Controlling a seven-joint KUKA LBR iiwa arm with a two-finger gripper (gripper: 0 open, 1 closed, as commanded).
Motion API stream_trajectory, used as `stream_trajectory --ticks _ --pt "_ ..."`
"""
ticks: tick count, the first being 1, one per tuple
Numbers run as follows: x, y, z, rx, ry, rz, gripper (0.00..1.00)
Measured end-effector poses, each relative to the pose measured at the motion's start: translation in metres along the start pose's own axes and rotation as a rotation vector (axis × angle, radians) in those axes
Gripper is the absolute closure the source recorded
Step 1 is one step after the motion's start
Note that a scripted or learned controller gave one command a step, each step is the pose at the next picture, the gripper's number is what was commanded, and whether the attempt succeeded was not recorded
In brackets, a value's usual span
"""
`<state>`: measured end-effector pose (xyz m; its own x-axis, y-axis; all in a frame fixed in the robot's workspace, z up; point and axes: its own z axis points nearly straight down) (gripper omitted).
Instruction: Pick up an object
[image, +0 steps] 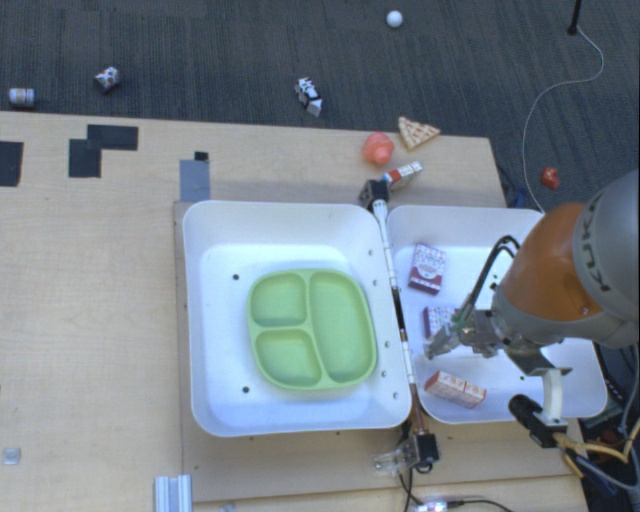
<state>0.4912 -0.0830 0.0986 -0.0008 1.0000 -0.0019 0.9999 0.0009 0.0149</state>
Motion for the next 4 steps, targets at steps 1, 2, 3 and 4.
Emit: stream_trajectory --ticks 1,2,3,4 --pt "-0.007 -0.002 0.012 0.007 0.002 -0.001 0.0" --pt "-0.007 0.0 0.0 0.001 0.002 -0.003 1.0" --pt "-0.007 0.0 0.0 0.001 0.002 -0.003 0.0" --pt "-0.001 -0.003 0.011 0.006 -0.001 -0.001 0.0"
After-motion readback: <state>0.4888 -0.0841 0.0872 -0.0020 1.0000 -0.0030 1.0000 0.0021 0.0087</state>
